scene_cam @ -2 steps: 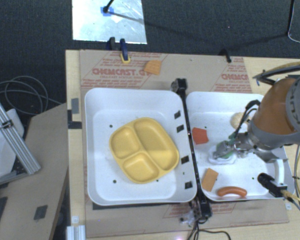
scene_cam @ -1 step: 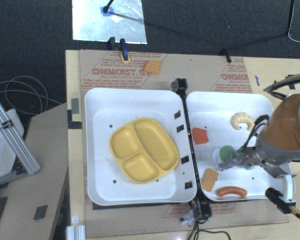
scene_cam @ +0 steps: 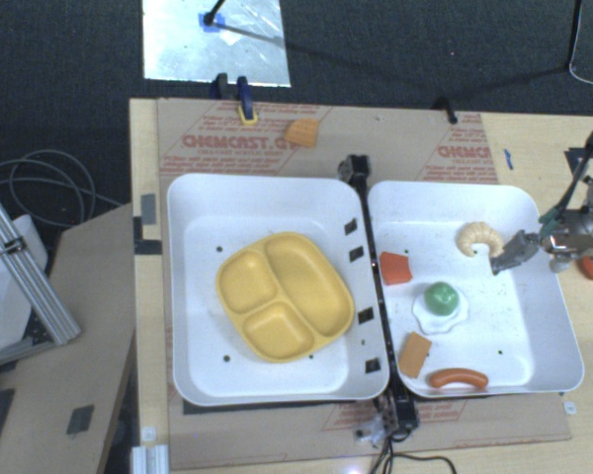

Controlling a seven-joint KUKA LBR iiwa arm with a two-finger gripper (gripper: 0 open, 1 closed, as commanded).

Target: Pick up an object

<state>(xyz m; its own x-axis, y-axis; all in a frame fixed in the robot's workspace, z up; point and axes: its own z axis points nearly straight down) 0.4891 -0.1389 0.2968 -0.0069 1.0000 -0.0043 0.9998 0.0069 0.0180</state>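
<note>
We see smooth, slightly glossy white plastic in the bin (scene_cam: 534,363) under the gripper (scene_cam: 504,257); beyond it, a matt yellow plastic tray (scene_cam: 284,294); the bench's board (scene_cam: 227,141) looks like dull cardboard.

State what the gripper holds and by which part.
Nothing is held: the gripper hangs just right of the croissant, with nothing between its fingers.

1. The two bins (scene_cam: 277,191) are plain white.
2. Inside the left bin, the divided plate (scene_cam: 284,295) is yellow.
3. In the right bin: a cream croissant (scene_cam: 477,235), a red-orange block (scene_cam: 396,269), a green ball (scene_cam: 441,296) on a white disc (scene_cam: 437,316), an orange wedge (scene_cam: 414,354), and a red sausage (scene_cam: 458,378).
4. Beyond the bins, an orange piece (scene_cam: 301,131) lies on tan cardboard (scene_cam: 395,141) with red lettering.
</note>
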